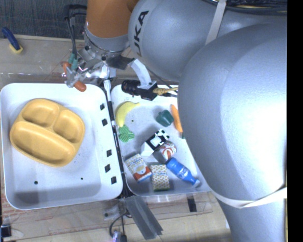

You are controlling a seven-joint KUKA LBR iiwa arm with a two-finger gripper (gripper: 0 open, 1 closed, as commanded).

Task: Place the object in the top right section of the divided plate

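Note:
A yellow divided plate [47, 131] with three sections lies in the left bin [20, 195]. My gripper [74, 79] hangs over that bin's far rim, beyond and to the right of the plate's top right section. A small orange object [80, 86] sticks out from between the fingertips, and the gripper is shut on it. The object is off the plate and does not touch it.
The right bin [188, 135] holds a banana [125, 110], a green piece [125, 133], a teal cup [165, 117], a carrot [177, 119], a black-and-white block [156, 139], a can [167, 149], a blue bottle [182, 171] and a small carton [138, 167]. A blue tool [11, 39] lies on the bench at the far left.

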